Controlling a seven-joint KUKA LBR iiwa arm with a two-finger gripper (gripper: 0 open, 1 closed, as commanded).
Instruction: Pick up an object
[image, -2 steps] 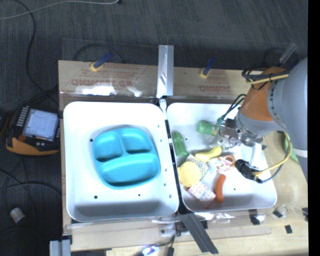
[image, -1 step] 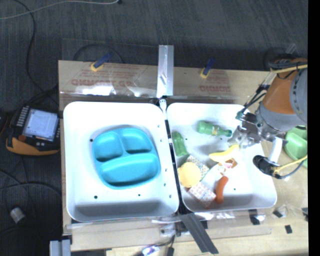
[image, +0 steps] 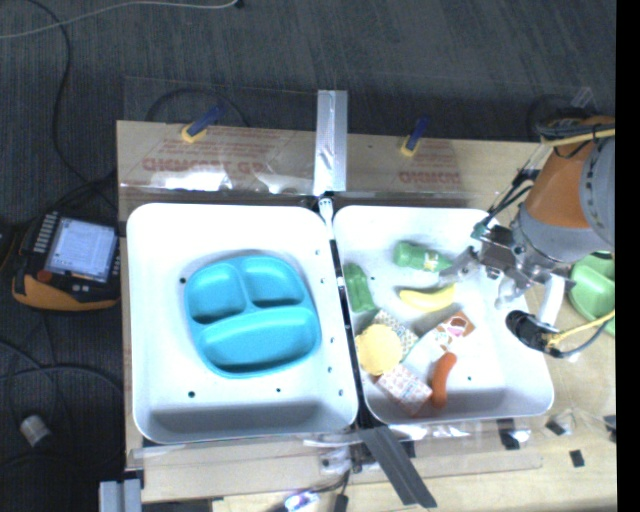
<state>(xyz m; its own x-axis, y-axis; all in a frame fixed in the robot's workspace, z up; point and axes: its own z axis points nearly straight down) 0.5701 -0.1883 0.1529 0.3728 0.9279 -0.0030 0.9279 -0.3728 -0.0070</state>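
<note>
You see the pickable clutter in the right bin (image: 520, 400), center-right of frame: a green bottle (image: 418, 257) up top, a banana (image: 427, 295) under it, a yellow round piece (image: 378, 350), an orange sausage-shaped item (image: 442, 374) and a checkered packet (image: 405, 385) lower down. The gripper (image: 497, 262) sits at that bin's upper right edge, near the bottle; you cannot tell how its fingers stand, and nothing shows between them. The left bin (image: 150, 330) holds a blue divided tray (image: 252, 312).
</note>
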